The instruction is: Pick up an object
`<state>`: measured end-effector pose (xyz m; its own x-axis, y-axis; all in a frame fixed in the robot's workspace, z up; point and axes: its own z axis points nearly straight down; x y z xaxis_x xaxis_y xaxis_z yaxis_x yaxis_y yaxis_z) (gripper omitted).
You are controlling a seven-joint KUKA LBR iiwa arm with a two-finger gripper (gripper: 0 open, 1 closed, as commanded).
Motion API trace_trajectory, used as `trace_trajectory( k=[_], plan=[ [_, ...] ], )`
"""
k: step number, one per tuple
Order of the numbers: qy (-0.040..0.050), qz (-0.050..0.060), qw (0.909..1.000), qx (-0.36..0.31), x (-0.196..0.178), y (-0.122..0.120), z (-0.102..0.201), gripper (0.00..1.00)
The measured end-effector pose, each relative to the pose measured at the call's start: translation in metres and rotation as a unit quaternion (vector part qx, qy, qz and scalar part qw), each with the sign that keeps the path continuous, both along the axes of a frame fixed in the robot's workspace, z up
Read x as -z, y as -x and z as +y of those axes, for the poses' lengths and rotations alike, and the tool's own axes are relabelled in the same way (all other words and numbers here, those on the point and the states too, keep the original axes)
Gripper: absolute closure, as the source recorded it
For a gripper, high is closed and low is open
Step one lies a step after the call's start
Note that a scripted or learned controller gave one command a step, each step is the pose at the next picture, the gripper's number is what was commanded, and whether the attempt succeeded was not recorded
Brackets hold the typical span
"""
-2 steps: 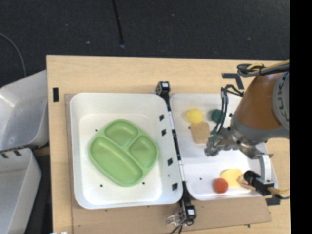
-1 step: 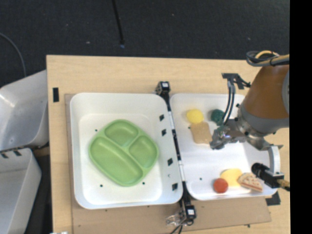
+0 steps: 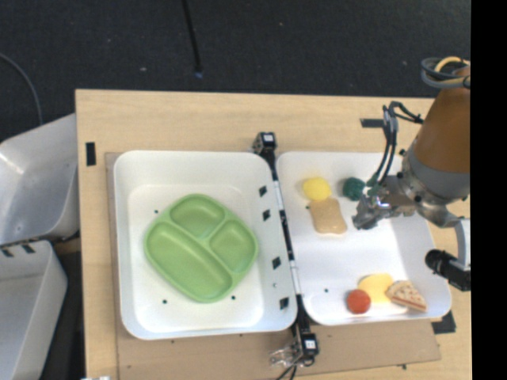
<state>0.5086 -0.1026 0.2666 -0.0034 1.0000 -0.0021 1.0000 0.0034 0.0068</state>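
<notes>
Currently the gripper [image 3: 366, 214] hangs over the right bin [image 3: 372, 260], just right of the tan bread slice [image 3: 328, 216]; finger state cannot be told. Yellow ball [image 3: 316, 188] and dark green piece [image 3: 352, 187] lie near the far wall; red tomato [image 3: 359, 301], yellow piece [image 3: 375, 283] and pizza wedge [image 3: 407, 294] near the front. Left bin [image 3: 135, 291] holds a green divided plate [image 3: 201, 247].

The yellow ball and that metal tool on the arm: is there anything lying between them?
Yes. In the camera view, a small dark green object lies on the right bin's floor between the yellow ball and the tool.
</notes>
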Motion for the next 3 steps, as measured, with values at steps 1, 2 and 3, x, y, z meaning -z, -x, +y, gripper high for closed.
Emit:
trace_trajectory(
  k=[1,2,3],
  plan=[
    [-0.0009,0.003,1.0000,-0.002,0.015,-0.029,0.046,1.00],
    [-0.0008,0.003,1.0000,-0.002,0.022,-0.064,0.086,1.00],
    [-0.0010,0.003,1.0000,-0.002,0.032,-0.088,0.139,1.00]
  ],
)
